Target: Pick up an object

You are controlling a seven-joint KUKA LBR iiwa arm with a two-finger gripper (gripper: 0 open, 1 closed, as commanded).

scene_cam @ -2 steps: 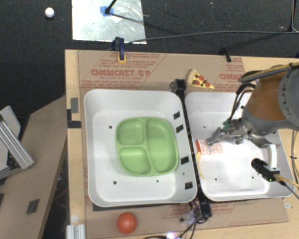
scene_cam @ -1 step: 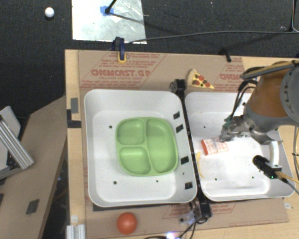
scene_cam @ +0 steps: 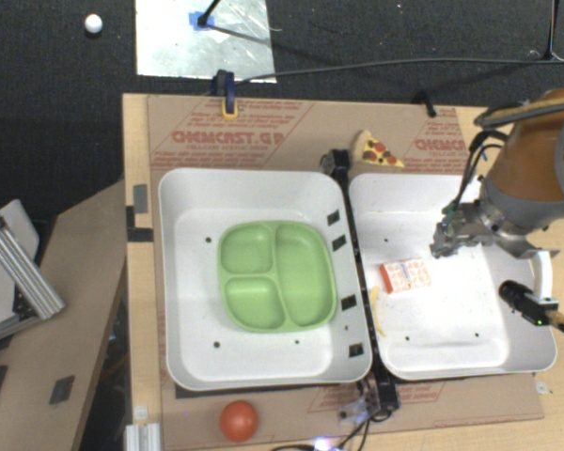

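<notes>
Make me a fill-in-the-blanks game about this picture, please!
1. The green tray lies in the ____ bin.
2. The small packet in the right bin is red and ____.
3. The pizza slice lies ____ the bins, on the board.
4. The ball in front of the left bin is ____.

Answers: left; white; outside; orange

A small flat red-and-white printed packet [scene_cam: 404, 275] lay slightly tilted on the right white bin's [scene_cam: 470, 346] floor, near its left wall.
</notes>
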